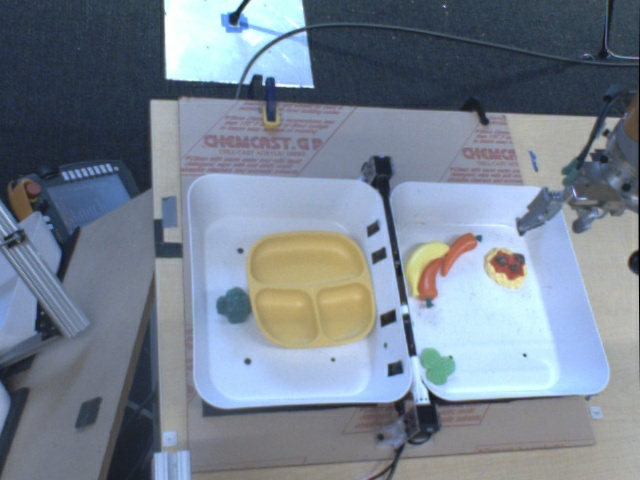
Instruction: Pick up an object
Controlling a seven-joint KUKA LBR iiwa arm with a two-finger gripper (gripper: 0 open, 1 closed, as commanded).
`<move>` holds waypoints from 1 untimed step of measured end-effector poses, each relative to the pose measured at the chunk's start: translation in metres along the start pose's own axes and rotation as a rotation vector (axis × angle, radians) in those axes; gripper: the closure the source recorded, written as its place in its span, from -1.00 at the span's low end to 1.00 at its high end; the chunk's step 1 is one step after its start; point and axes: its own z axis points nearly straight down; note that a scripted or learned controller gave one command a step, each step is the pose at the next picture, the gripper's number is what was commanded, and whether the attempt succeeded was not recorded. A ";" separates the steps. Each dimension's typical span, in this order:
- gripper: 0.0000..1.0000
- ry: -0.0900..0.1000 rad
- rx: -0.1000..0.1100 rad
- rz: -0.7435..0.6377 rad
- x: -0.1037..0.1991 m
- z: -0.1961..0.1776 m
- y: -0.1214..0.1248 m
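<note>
In the right bin (560, 368) a yellow banana piece (422, 260) lies next to an orange-red sausage (446, 262) that leans across it. A small yellow disc with red topping (506, 266) sits to their right. A green leafy toy (436, 365) rests at the bin's near left corner. My gripper (555, 220) hangs above the bin's far right part, up and right of the disc. It is open with nothing between its fingers.
The left bin (215, 368) holds a yellow divided plate (305, 288) and a green broccoli toy (234, 305) at its left side. A black divider strip (390, 268) runs between the bins. A cable (420, 34) crosses the floor behind the bench.
</note>
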 end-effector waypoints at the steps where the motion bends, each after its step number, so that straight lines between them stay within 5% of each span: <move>1: -1.00 -0.002 -0.012 -0.003 0.001 -0.007 0.002</move>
